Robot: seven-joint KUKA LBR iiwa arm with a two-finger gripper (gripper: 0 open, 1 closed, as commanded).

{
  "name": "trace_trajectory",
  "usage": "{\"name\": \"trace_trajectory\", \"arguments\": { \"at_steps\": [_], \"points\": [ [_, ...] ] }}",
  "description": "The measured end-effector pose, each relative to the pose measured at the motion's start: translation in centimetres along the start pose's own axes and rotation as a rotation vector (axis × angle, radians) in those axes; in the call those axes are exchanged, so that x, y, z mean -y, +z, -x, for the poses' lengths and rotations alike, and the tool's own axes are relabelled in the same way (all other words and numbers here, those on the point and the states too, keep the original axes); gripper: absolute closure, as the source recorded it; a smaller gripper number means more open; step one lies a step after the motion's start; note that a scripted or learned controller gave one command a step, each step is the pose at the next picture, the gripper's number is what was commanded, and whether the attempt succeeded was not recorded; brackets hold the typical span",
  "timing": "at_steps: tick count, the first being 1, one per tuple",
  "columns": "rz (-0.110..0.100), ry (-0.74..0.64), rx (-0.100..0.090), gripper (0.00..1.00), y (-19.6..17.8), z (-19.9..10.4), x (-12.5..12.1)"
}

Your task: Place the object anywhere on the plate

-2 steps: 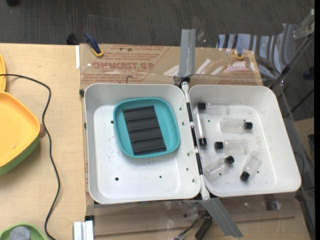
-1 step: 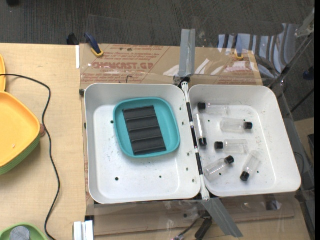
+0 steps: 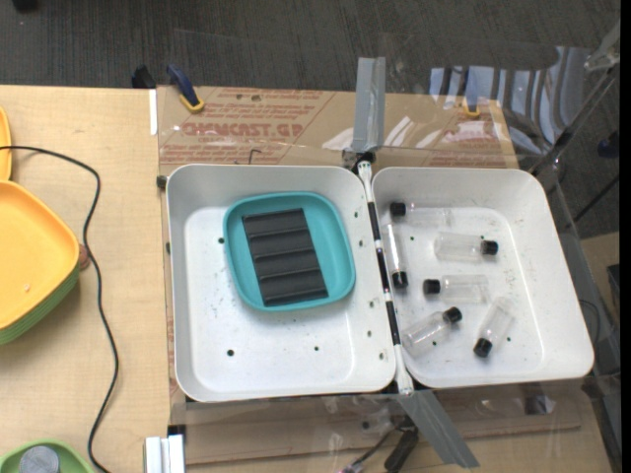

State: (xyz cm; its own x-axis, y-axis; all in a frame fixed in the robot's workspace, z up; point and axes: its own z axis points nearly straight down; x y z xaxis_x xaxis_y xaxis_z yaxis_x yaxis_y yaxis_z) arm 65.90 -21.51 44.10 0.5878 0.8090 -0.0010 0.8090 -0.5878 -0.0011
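- Lying scattered in right bin (image 3: 552, 358): clear vials (image 3: 463, 248) with black caps.
- Sitting in left bin (image 3: 197, 363): teal plate (image 3: 340, 264).
- Finger state: cannot tell.

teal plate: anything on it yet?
Only a black ribbed insert lies on the teal plate; the vials all lie in the right bin.

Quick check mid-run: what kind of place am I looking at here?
Likely a lab test bench: two white bins side by side, clear capped vials in one, a teal plate in the other.
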Motion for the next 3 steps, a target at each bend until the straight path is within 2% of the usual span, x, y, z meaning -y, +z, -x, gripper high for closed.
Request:
{"name": "trace_trajectory", "arguments": {
  "at_steps": [1, 2, 3],
  "points": [
    [0.001, 0.079, -0.001, 0.00, -0.1, 0.2, -0.1],
    [-0.005, 0.301, 0.002, 0.00, 0.3, 0.6, 0.4],
    [-0.004, 0.421, 0.003, 0.00, 0.2, 1.2, 0.3]
  ]
}}
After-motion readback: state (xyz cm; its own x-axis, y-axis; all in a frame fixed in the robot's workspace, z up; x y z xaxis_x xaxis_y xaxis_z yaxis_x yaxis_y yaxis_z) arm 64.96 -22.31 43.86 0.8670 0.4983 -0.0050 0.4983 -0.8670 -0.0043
